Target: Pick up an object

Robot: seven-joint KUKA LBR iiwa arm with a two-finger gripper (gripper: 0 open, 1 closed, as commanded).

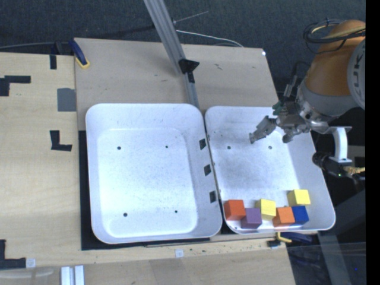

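left bin (142, 230): white, peppered with fine dark specks, four small black dots on its floor
right bin (312, 177): white, a grey smudge of specks across its middle
blocks at the right bin's near edge: orange block (234, 209), purple block (253, 217), yellow block (268, 208), second orange block (285, 215), blue block (300, 215), second yellow block (298, 197)
bench (35, 177): pale wood grain, black tape marks and a grey patch left of the left bin
arm (332, 70): orange band, grey wrist
fingers (259, 133): dark grey metal
pole (163, 22) behind the left bin: silver, black clamp
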